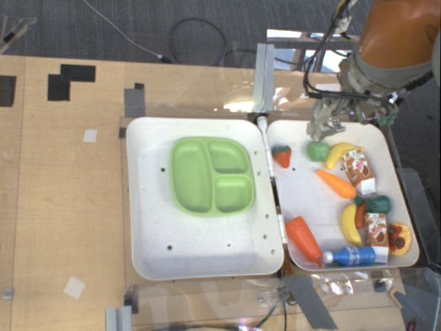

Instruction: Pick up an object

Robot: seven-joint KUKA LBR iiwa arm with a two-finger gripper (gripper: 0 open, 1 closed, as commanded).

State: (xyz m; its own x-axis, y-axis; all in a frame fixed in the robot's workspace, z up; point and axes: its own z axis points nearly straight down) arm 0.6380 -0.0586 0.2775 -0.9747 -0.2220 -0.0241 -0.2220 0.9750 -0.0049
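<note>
Hovering over the right bin's (pixel 403 185) far edge, your gripper (pixel 324 126) sits directly above a green round toy (pixel 318 151); you cannot tell how it is set. Just beside that toy lie a banana (pixel 339 153) and a small carton (pixel 358 169), with a strawberry (pixel 282 156) near the divider. The left bin (pixel 145 247) holds a green divided plate (pixel 211 176).
</note>
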